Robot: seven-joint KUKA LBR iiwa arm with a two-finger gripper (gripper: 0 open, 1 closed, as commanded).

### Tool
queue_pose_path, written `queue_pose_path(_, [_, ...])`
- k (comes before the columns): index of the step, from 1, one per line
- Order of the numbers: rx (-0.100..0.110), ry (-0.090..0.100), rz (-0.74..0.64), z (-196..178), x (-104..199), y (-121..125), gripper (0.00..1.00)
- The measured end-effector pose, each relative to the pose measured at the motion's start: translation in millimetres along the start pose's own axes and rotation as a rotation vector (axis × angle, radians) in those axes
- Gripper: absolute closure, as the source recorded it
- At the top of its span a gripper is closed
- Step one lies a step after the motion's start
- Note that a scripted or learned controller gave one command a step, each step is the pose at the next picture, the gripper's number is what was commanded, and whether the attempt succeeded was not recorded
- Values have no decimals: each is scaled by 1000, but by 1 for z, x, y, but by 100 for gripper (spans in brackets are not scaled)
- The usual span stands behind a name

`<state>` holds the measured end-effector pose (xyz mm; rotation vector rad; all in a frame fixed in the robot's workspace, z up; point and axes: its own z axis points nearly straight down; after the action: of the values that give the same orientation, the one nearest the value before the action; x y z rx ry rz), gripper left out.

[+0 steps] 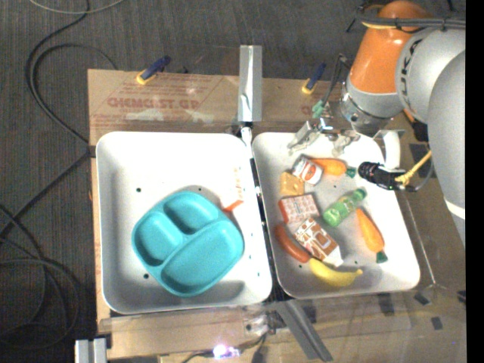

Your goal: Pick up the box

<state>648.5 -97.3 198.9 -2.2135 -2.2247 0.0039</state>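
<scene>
Two boxes lie in the right bin [397, 274]. A brown and white carton [318, 240] lies tilted near the bin's middle. A small red patterned box [297, 206] touches its upper left corner. My gripper [324, 140] hangs over the far end of the right bin, well above both boxes in the view. Its fingers [301, 139] are spread open and hold nothing. Just below them lies a red and white can [308, 169].
The right bin also holds an orange carrot [330, 166], a green bottle [344, 206], another carrot [370, 233], a banana [334, 274], a red sausage [290, 243] and an orange wedge [292, 183]. A teal divided plate [187, 240] sits in the left bin [113, 203].
</scene>
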Motion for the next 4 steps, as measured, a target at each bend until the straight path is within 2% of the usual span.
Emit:
queue_pose_path(1, [-1, 0, 92, 88, -3, -8, 0])
queue_pose_path(2, [-28, -7, -108, 104, 0, -22, 0])
queue_pose_path(3, [-17, -1, 129, 110, -18, -98, 0])
queue_pose_path(4, [-16, 0, 127, 102, -18, -97, 100])
